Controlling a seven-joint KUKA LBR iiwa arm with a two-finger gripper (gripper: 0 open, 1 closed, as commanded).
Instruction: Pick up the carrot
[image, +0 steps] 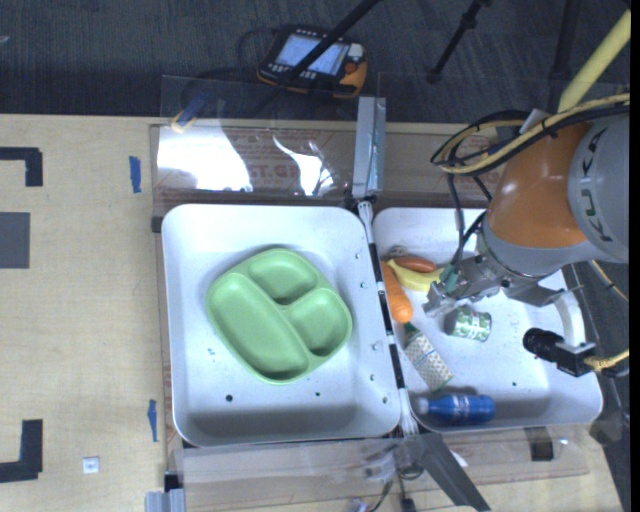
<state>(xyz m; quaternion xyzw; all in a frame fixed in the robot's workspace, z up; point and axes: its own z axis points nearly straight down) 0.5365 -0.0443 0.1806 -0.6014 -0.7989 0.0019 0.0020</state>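
your gripper (447, 291) hovers just right of the carrot (397, 297), which lies along the right bin's (570, 400) left wall; i cannot tell its state. the carrot looks light, stiff, smooth: grasp it mid-length, across its width.

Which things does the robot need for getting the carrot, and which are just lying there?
Needed:
carrot, by the right bin's left wall
gripper, just right of the carrot

Just lying there:
green divided plate in the left bin
yellow toy beside the carrot
blue bottle
small green can
speckled grey piece
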